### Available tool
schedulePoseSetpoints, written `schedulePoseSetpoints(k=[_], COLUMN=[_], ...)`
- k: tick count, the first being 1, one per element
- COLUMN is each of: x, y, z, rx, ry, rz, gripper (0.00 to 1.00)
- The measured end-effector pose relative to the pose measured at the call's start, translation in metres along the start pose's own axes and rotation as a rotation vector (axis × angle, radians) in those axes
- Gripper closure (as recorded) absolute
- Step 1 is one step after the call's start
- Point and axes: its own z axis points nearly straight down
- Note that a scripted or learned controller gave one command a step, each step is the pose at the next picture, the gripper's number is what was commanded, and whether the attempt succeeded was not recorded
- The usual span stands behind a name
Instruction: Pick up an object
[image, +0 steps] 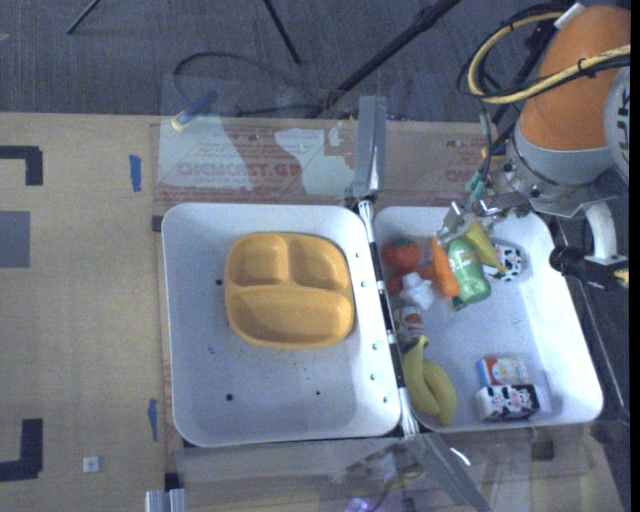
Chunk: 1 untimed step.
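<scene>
Jaws: cannot tell, too small to see. Gripper (470, 205) at 12 o'clock of green bottle (468, 272) (crowded by carrot (443, 268)). Drop straight, grab bottle middle.

Illumination is even and moderately bright, arriving from overhead. The two white bins (190, 400) render near full brightness but retain edge detail. Shadows are soft and short; a faint one lies under the yellow divided plate (290, 288). Mild glare appears on the clear sheet (250, 150) behind the bins. Overall sharpness is low, with fine labels unreadable. The orange arm band (575, 80) at upper right is slightly blurred.
</scene>
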Motion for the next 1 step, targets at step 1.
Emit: schedulePoseSetpoints(k=[1], x=[0.0172], y=[-0.0074], z=[-0.0558], rx=[-0.001], ry=[-0.001], rz=[0.112], gripper=[1.00])
